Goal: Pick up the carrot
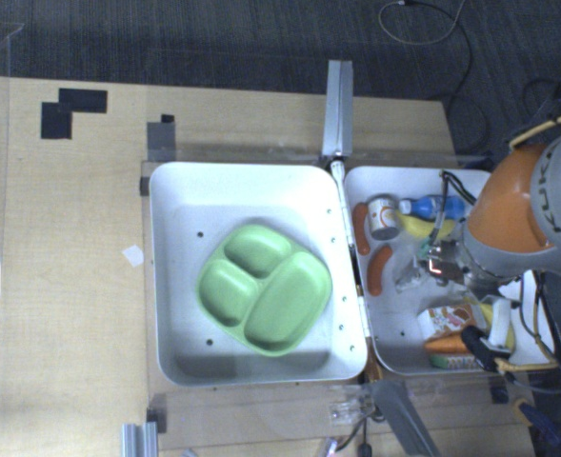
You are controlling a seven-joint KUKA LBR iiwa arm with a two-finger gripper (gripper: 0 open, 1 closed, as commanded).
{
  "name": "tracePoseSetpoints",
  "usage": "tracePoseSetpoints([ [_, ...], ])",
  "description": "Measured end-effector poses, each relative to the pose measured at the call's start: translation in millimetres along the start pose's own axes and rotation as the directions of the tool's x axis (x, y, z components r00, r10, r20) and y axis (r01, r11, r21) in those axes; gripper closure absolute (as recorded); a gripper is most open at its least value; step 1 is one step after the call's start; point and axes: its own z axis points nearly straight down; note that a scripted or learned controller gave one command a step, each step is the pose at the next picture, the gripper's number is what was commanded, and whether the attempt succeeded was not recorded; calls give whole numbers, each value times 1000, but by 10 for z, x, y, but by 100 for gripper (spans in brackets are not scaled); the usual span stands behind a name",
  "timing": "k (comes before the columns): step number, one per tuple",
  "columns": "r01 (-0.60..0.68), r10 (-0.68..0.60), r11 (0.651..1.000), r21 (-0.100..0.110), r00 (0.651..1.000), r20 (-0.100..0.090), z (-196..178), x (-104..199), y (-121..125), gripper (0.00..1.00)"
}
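The arm's gripper (439, 260) hangs over the middle of the right-hand bin (394, 350), its claw state impossible to tell from here, while the carrot (449, 345) lies just below it near the bin's lower edge.

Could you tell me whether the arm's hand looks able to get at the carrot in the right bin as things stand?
Probably yes: the carrot lies exposed near the right bin's front wall, with nothing on top. The hand hovers just behind it, though a packet crowds it.
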Motion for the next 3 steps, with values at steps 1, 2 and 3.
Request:
tracePoseSetpoints([
  [1, 0, 0, 1000, -4, 1000, -1, -111, 8, 17, 100],
  [2, -198, 198, 980, -3, 980, 1, -823, -28, 985, 100],
  [3, -424, 424, 906, -5, 906, 0, -1290, -454, 1487, 100],
])
